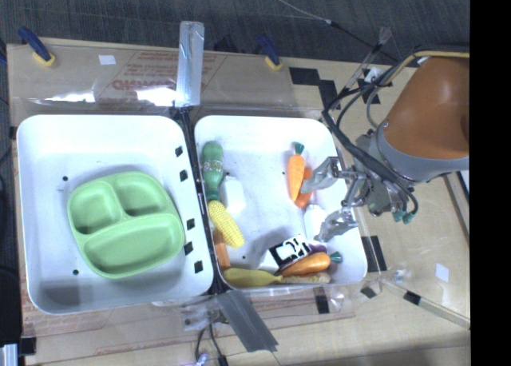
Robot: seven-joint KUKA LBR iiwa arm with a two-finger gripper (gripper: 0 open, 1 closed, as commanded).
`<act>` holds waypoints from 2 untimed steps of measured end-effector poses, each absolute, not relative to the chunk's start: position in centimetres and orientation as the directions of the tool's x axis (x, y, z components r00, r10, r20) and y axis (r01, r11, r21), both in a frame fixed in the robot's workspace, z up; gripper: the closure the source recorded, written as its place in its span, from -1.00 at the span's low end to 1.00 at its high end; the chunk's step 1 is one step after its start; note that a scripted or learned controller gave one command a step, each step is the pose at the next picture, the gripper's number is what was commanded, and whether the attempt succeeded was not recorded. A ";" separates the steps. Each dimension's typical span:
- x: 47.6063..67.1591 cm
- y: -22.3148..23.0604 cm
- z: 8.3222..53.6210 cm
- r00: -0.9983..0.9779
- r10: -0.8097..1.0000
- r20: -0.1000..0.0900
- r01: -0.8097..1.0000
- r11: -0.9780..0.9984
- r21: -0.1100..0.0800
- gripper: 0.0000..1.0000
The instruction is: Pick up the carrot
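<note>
Camera view: table (447, 228) bearing two shallow white bins side by side, seen from above at a slant.
Landmark: right bin (263, 129), taken as reference for all positions below.
Carrot: orange carrot (296, 174) with a green top, lying inside the right bin near its right wall, green end toward the far rim, long axis running roughly front to back.
Arm: grey arm with orange band (431, 113) reaching across the right bin's right rim.
Pincer: pincer (329, 198) over the right side of the right bin, just beside the carrot on its right; the two fingers stand spread apart, one at the carrot's level and one nearer the front rim, with nothing between them.
Contact: upper finger (321, 173) appears close against the carrot's lower end; whether it touches cannot be told.
Corn: yellow corn cob (225, 223) against the right bin's left wall, midway along it.
Green item: long green vegetable (211, 166) along the same left wall, beyond the corn.
Front rim cluster: banana (249, 277), an orange-red piece (307, 264) and a black-and-white tag (289, 249) gathered along the right bin's front rim.
Left bin: left bin (48, 137) adjoining the right bin's left wall, holding a green divided plate (125, 223).
</note>
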State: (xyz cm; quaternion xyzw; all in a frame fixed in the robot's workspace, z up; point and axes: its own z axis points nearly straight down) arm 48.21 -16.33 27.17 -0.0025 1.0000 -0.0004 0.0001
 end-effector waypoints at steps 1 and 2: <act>53.3 -19.5 14.3 -0.983 -0.181 0.009 -0.181 0.983 0.006 -1.00; 58.5 -20.8 9.1 -0.997 -0.076 0.000 -0.076 0.997 0.000 -1.00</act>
